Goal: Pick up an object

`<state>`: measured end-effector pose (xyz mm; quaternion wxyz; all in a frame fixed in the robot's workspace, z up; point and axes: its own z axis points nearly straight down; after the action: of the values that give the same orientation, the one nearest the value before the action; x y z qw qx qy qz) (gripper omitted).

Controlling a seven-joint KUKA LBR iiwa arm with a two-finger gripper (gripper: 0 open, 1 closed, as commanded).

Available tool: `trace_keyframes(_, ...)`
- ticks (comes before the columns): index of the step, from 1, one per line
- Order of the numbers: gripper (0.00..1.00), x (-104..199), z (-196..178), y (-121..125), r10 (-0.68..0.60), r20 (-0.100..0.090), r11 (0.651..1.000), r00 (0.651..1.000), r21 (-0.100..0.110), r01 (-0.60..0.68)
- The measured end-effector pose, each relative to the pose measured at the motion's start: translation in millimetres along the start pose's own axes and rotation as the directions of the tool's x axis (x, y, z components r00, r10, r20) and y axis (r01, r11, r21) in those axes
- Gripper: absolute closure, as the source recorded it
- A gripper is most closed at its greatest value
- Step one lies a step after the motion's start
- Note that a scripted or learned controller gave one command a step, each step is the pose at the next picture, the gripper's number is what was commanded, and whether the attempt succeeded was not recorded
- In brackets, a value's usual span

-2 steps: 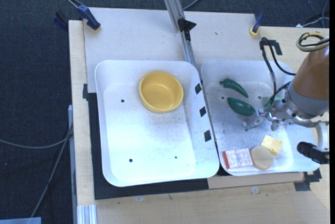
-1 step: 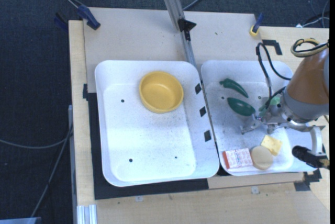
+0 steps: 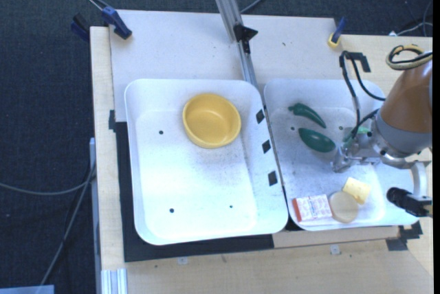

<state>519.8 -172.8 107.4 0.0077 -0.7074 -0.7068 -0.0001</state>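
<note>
Now your claw (image 3: 342, 161) hangs low in the right white bin (image 3: 302, 90); I cannot tell its state. The dark green plastic piece (image 3: 316, 141) lies just left, long axis slanting.

Arm (image 3: 409, 114) cut off by right edge.

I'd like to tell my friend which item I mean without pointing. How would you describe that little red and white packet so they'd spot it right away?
Look at the right-hand white bin, the one the grey and orange arm reaches into. Along its near edge lies the red and white packet, just left of a round tan disc. It is the only flat, rectangular, printed thing there; the green pieces lie farther back.
</note>
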Motion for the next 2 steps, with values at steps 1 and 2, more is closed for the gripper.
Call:
trace_keyframes(1,1.0,1.3,-64.7,-4.5,-0.001,0.013,1.0,1.0,-0.02,0.002)
trace_keyframes(2,1.0,1.5,-132.0,-0.9,-0.003,0.012,1.0,1.0,-0.022,0.003)
